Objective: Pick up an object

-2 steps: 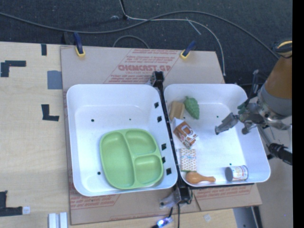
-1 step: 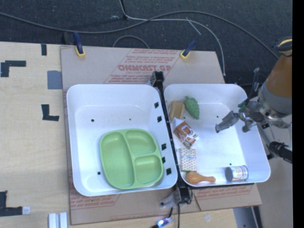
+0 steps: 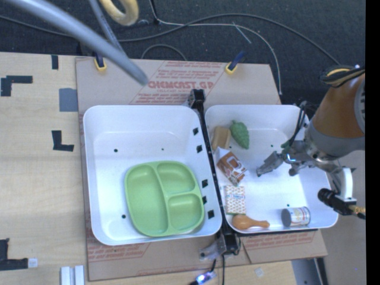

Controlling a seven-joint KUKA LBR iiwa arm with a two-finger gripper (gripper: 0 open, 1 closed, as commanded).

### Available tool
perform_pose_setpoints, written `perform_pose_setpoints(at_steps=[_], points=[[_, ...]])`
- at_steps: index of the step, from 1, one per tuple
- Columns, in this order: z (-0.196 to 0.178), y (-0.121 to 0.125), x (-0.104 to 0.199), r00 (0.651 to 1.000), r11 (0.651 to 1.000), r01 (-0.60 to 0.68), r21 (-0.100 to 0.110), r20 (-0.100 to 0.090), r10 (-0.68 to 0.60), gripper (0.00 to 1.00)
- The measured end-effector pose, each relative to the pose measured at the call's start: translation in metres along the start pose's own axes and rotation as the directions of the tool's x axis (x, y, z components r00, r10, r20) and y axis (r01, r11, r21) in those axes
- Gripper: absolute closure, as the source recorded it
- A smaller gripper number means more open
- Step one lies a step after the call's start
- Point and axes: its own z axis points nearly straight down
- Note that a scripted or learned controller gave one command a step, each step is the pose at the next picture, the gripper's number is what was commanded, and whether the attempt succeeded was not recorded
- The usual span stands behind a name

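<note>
The right bin (image 3: 270, 116) holds several objects. A tan block (image 3: 221, 136) and a green leafy piece (image 3: 240, 133) lie at its far left. Below them are a brown snack packet (image 3: 231, 168) and a checkered packet (image 3: 235, 199). A tan gourd-shaped toy (image 3: 250, 222) and a small silver can (image 3: 295, 217) rest along the near wall. My gripper (image 3: 280, 167) hovers over the bin's bare middle right, to the right of the snack packet. It is open, with nothing between its dark fingers (image 3: 267, 165).
The left bin (image 3: 104, 123) carries a green divided plate (image 3: 165, 198). A black divider clip (image 3: 196, 98) sits where the two bins meet. The arm's grey and orange body (image 3: 338, 117) overhangs the right bin's right edge. Cables trail behind the bench.
</note>
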Motion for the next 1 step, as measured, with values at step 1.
perform_pose_setpoints(at_steps=[1], points=[[0.0653, -0.0029, -0.0048, 1.0, 1.0, -0.001, 0.0, 0.0, 0.001, 0.0]])
